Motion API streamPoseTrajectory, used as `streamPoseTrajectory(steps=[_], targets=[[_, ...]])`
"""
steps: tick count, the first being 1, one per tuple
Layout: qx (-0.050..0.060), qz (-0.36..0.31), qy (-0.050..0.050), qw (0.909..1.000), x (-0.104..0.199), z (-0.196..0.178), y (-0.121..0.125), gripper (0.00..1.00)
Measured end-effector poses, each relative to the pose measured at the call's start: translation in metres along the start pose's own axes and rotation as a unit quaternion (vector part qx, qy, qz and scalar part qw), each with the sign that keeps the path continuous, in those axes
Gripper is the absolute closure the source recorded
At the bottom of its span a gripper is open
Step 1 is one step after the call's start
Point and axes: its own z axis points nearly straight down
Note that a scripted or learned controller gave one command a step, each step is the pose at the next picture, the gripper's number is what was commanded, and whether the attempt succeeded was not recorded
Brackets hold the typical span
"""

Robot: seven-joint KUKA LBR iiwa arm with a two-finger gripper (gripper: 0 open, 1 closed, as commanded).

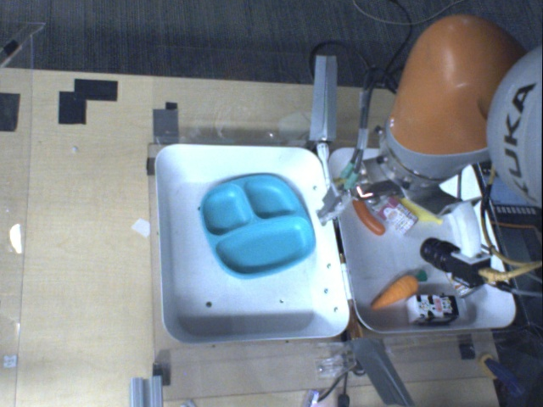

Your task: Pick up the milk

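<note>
We are hanging the gripper [334, 200] over the wall between the two bins [339, 253], right of centre in the frame. The arm [450, 83] is blocking our look at it, so we cannot tell whether it is released or clenched. What we are taking for the milk [435, 308], a small white carton, is lying at lower right, just beside the carrot [395, 292] and well apart from the gripper, probably because we are not yet reaching for it.

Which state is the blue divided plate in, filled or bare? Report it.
Bare. The blue divided plate lies flat in the left bin, and all three of its compartments show plain blue with nothing in them.
</note>
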Motion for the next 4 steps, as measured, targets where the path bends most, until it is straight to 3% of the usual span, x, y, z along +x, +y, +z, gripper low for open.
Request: streamPoseTrajectory(steps=[1, 2, 3, 4], targets=[[0.002, -0.032, 0.001, 0.9995, 0.021, 0.141, 0.066, 0.00], [0.001, 0.055, 0.000, 0.9985, 0.026, 0.148, 0.145, 0.00], [0.001, 0.110, 0.001, 0.9939, 0.103, 0.208, 0.175, 0.00], [-0.005, 0.107, 0.002, 0.9942, 0.104, 0.193, 0.178, 1.00]])
